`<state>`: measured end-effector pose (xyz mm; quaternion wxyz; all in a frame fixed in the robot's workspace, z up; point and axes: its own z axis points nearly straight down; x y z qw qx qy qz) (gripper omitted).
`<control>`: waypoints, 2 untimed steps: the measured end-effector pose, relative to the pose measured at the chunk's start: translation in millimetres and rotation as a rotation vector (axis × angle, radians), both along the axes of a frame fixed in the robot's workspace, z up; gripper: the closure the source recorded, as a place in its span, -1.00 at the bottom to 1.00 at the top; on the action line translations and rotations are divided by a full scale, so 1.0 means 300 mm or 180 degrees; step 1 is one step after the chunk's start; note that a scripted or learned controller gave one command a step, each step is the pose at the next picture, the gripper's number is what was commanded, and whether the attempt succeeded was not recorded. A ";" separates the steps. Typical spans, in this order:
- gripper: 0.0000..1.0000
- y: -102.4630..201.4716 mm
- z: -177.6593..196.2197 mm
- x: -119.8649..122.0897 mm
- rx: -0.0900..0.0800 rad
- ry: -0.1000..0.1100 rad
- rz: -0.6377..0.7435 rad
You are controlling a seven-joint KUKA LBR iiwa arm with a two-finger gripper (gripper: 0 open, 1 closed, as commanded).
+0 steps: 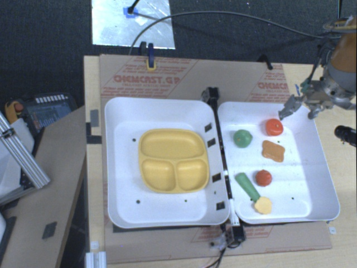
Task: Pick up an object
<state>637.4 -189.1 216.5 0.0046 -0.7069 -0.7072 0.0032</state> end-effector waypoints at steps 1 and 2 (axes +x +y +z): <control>-1.00 0.003 0.029 0.009 -0.0008 -0.0042 0.0010; -1.00 0.031 -0.164 0.017 -0.0006 -0.0032 0.0018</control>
